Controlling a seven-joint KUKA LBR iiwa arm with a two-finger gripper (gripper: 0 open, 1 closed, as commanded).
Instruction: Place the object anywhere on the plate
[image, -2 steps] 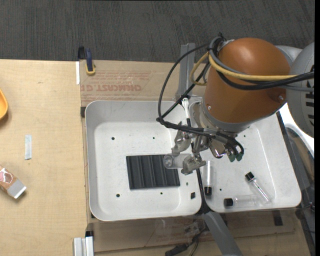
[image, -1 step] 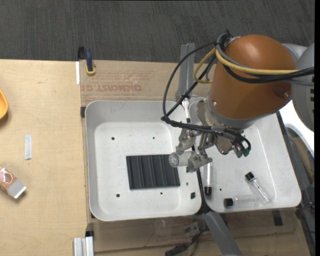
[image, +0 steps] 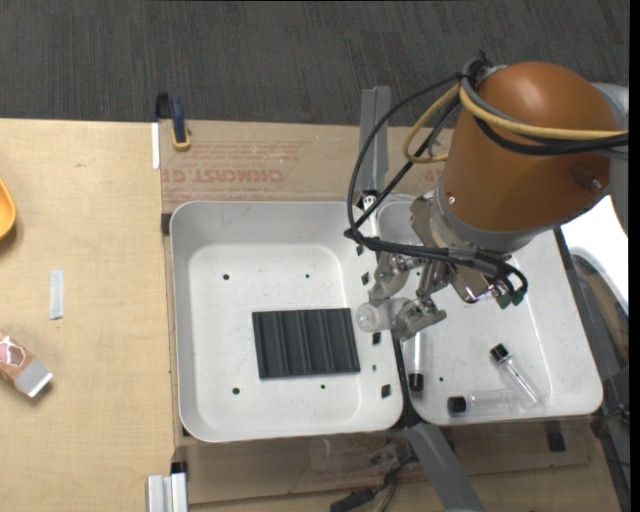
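A grey arm with a glossy orange band hung over the seam between two shallow white plastic bins. Its metal gripper (image: 398, 308) sat just right of a dark, ribbed rectangular plate (image: 305, 342) lying flat in the left bin (image: 200, 300). A small, clear, rounded object (image: 369, 318) appeared beside the gripper, near the plate's right edge; whether it was clamped could not be told. Nothing rested on the plate, so the placing seemed not yet done. A clear vial (image: 512, 370) lay in the right bin (image: 570, 300).
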